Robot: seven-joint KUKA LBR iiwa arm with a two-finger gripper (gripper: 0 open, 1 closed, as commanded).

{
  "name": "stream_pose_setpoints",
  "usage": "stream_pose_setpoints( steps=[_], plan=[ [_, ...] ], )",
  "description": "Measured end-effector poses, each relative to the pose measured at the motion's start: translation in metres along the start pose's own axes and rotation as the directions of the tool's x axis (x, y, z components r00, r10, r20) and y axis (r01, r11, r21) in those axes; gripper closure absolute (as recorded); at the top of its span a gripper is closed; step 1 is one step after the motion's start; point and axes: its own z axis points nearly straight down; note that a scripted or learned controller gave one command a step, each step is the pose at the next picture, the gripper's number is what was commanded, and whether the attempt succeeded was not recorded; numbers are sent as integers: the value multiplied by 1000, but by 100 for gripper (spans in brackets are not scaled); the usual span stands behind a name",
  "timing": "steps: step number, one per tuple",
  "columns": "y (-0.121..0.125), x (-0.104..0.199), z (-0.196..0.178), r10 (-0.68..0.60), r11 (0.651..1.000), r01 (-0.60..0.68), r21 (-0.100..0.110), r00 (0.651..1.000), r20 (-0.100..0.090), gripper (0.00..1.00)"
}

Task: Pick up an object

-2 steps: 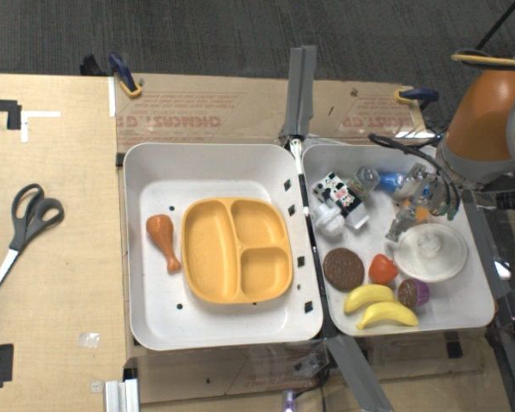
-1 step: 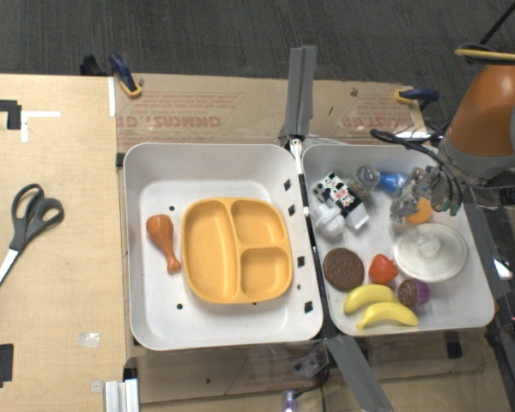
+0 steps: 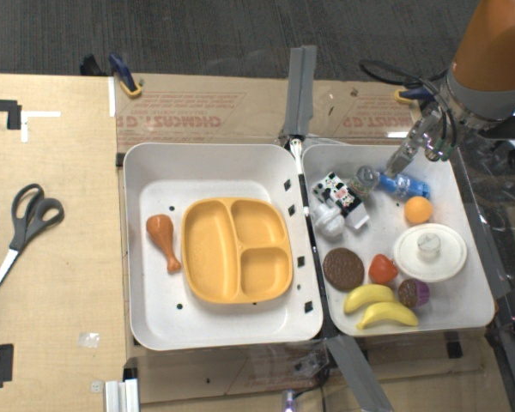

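Observation:
My gripper (image 3: 402,163) hangs over the far right part of the right bin (image 3: 474,316), tilted down and to the left. Just below its tip lies a blue packet (image 3: 410,185) with a grey-blue cap (image 3: 366,177) beside it. Nothing is seen held. An orange ball (image 3: 418,210), a white lidded bowl (image 3: 429,251), a black-and-white cow toy (image 3: 339,194), a white bottle (image 3: 329,222), a brown cookie (image 3: 343,267), a red fruit (image 3: 382,269), two bananas (image 3: 379,305) and a purple piece (image 3: 415,293) also lie in this bin.
The left bin (image 3: 146,316) holds a yellow divided plate (image 3: 237,249) and a toy drumstick (image 3: 165,239). Scissors (image 3: 26,221) lie on the bench at the left. A grey bar (image 3: 300,93) runs back from the gap between the bins.

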Motion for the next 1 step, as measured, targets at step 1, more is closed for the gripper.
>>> stream_pose_setpoints(
  steps=[1],
  plan=[
    [-39, -36, 171, -49, 999, 49, 1, 999, -2, 100]
  ],
)
